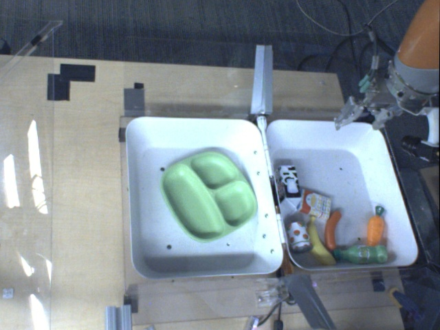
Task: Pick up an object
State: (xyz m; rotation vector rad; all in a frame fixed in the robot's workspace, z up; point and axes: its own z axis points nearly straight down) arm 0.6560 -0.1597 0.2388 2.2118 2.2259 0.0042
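Here the gripper (362,117) hovers well apart from the banana (317,242).

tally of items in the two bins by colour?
Green: 2, divided plate in the left bin, bottle in the right bin
Orange: 2, carrot, sausage-shaped piece
Yellow: 1, banana
Black-and-white: 1, small item
Printed pack/can: 2
Total: 8

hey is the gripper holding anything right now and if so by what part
Nothing is held. The gripper hangs open over the far right corner of the right bin, with nothing between its fingers. The toy carrot, banana and green bottle lie in the bin.
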